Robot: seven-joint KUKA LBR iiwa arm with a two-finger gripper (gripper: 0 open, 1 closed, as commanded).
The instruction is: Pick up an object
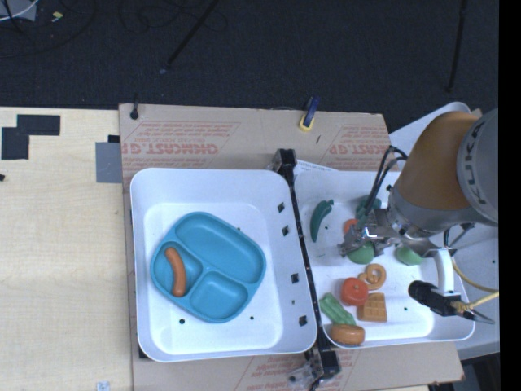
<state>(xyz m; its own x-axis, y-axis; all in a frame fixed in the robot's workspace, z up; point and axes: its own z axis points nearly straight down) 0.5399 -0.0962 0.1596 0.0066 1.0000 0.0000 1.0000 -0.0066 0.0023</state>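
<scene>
Well, starting at the left there is bare pale bench (57, 259), and then a sheet of printed cardboard (212, 141) that both bins sit on. The left bin (142, 300) holds a blue divided plate (220, 235), and an orange sausage (175, 270) lies in the plate's left compartment, running roughly top to bottom.

Past the black divider comes the right bin (326, 186), where the loose toy food is. A green chili (321, 218) lies near its left wall, on its own. Lower down is a cluster: a light green leafy piece (335, 309), an orange bun-shaped piece (347, 334) just below it at the front rim, a red tomato (354, 290), a tan waffle square (374, 308) touching the tomato's lower right, and a small ring pastry (374, 275) just above them.

The gripper (364, 236) is down inside this bin, above the cluster. A dark green rounded toy (358, 254) sits right against its lower end, and a small red-orange bit (350, 226) shows at its left. From here I cannot tell whether the gripper has closed on the dark green toy or merely stands over it. Just to the right lies a paler green piece (409, 257), partly under the arm (440, 169), which reaches in from the right.
</scene>
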